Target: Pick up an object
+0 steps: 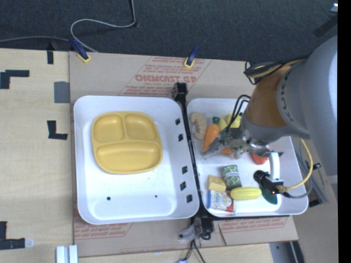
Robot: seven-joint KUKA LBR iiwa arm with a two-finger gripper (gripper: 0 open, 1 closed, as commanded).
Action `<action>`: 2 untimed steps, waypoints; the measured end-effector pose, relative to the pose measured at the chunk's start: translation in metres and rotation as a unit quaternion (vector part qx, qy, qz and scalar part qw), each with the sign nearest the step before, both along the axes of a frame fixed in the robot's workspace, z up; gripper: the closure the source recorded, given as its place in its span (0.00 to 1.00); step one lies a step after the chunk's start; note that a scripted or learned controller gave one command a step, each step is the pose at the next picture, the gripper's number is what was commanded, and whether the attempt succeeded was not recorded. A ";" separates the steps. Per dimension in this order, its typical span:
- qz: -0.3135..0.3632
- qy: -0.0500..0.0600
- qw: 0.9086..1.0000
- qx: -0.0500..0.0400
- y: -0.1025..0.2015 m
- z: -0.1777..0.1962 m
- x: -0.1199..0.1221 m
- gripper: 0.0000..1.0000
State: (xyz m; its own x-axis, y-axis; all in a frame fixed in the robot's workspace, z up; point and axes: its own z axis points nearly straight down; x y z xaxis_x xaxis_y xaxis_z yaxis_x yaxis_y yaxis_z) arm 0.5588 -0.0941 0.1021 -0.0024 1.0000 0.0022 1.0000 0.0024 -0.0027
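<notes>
My gripper [222, 145] is low in the upper middle of the right bin [293, 171], reached in from the right. It sits right beside an orange carrot-shaped toy [210, 136]; whether it touches the toy is unclear. A beige piece [198, 123] lies just left of the carrot. Small green and yellow pieces [225, 123] lie above the gripper, partly hidden by the wrist. Nearer the front lie a green packet [231, 175], a pale yellow block [216, 184], a yellow banana [245, 193] and a white and red packet [220, 201].
The left bin [88, 163] holds a yellow divided plate [127, 142]. A red piece [259, 158] and a teal piece [272, 197] lie at the right of the right bin, under the arm's cable. A black divider [186, 147] runs between the bins.
</notes>
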 end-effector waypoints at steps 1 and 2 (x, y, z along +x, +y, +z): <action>0.001 0.001 1.000 0.001 0.001 0.008 0.000 1.00; 0.001 0.001 1.000 0.001 0.001 0.008 0.000 0.00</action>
